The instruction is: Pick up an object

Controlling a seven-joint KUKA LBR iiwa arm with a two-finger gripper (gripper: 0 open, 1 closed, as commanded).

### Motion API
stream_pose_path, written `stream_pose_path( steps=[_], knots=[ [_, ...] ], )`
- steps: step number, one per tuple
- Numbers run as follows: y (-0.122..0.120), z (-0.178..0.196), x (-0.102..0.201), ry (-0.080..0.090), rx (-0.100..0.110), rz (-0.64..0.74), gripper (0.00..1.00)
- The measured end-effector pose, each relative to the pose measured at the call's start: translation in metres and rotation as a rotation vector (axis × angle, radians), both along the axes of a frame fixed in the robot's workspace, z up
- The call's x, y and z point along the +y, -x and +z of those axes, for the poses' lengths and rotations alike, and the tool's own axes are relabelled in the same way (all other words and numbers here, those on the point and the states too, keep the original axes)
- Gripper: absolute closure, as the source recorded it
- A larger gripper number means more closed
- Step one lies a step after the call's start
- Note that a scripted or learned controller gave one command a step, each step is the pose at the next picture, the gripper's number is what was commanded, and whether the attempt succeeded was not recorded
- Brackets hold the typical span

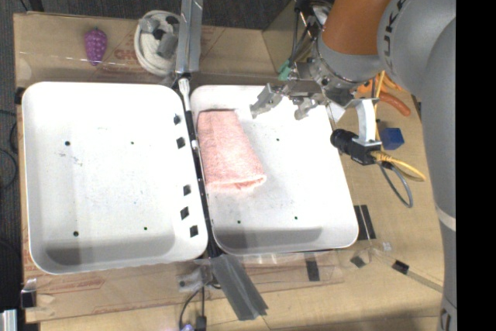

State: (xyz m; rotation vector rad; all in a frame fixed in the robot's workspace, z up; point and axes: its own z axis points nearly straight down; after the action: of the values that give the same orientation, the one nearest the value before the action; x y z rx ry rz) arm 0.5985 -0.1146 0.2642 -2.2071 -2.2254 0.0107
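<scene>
You will find the cloth [229, 150] against the left wall of the right bin [325, 198]. The gripper [284, 103] hangs above that bin's far edge, fingers spread, holding nothing. A purple object [95, 45] and cord coil [155, 43] lie at the bench's far-left edge.

A robotics lab: a grey industrial arm with an orange band [403, 19] over two shallow white plastic bins [46, 101] on a cardboard-covered table [232, 43], loose cables [399, 167] beside.
</scene>
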Motion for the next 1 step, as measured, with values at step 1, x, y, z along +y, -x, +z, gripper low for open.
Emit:
stream_pose_path(
  steps=[1],
  knots=[
    [0.0136, -0.1747, -0.0175, -0.002, -0.006, 0.185, 0.0]
  ],
)
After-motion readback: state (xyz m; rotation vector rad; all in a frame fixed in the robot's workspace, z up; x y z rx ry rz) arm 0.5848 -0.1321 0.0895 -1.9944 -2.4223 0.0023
